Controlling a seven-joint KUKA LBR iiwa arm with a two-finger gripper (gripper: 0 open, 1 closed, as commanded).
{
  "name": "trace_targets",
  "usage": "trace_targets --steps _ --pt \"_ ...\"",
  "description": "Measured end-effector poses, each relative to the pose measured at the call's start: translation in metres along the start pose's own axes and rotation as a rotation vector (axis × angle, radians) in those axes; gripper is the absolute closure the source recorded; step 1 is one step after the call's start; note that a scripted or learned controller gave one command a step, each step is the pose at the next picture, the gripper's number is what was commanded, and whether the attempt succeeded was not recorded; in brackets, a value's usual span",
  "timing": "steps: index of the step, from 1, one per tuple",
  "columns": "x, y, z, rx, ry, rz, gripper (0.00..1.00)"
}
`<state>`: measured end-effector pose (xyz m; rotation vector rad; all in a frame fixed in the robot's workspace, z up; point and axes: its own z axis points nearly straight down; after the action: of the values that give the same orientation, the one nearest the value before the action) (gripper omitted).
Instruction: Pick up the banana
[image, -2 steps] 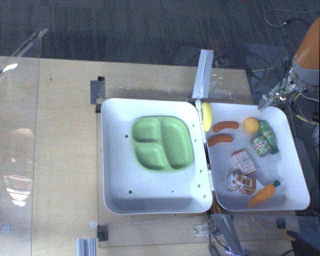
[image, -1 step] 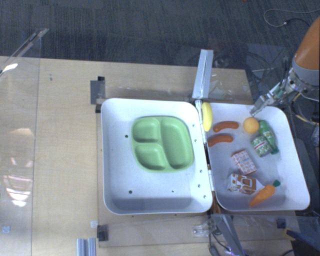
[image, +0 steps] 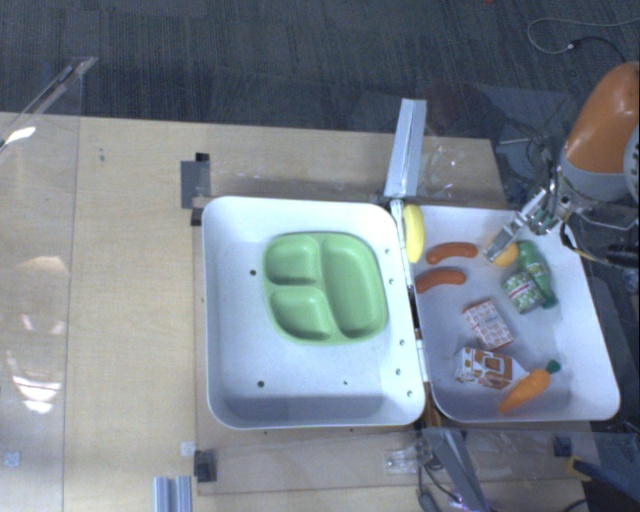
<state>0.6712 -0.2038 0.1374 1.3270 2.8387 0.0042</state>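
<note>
The banana (image: 412, 232) is small and yellow. It lies lengthwise against the left wall of the right bin (image: 590, 345), at that bin's far left corner. My gripper (image: 503, 243) hangs over the far part of the same bin, well to the banana's right, with a sausage between them. Its tip sits right over a small yellow item (image: 509, 257) that I cannot identify. The grey arm with its orange band (image: 600, 125) comes in from the upper right.
The right bin also holds two sausages (image: 452, 251) (image: 440, 279), a green packet (image: 528, 283), two small cartons (image: 485, 323) (image: 483, 367) and a carrot (image: 527, 388). A green divided plate (image: 325, 284) rests in the left bin (image: 235, 380). A metal post (image: 406, 150) stands behind the bins.
</note>
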Motion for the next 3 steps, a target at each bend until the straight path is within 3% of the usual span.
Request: trace_targets --steps 1,2,3 --pt "0.027 -0.034 -0.065 -0.001 -0.002 -0.091 0.00" --pt "0.007 -0.009 -0.033 -0.001 -0.001 -0.151 0.00" --pt "0.038 -0.048 -0.082 -0.001 -0.002 -0.256 0.00"
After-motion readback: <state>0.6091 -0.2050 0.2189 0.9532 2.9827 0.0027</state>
